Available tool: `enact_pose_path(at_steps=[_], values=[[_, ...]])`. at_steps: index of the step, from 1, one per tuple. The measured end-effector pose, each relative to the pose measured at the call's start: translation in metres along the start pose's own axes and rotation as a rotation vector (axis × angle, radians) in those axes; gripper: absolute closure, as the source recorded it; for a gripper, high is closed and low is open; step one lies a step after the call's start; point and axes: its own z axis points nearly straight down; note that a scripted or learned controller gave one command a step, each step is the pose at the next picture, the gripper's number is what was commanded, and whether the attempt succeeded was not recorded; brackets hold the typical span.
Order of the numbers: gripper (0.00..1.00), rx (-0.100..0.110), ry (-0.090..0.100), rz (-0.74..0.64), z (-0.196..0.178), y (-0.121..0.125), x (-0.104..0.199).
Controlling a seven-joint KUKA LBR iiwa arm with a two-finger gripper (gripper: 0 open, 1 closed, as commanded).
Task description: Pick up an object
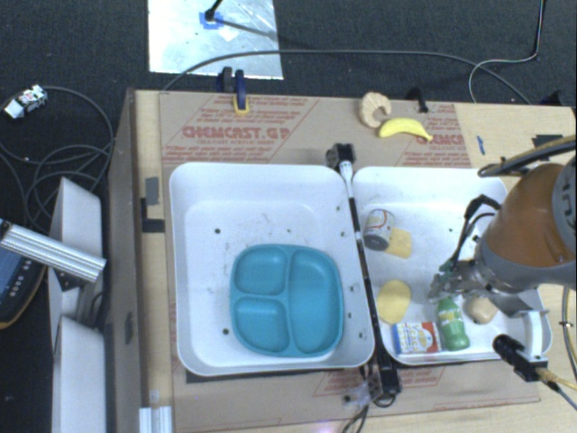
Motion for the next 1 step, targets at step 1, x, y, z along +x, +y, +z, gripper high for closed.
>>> enact_pose_path(at_steps=[1], values=[[1.00,0.000,-0.001,-0.003,-0.1066,0.0494,0.0847]])
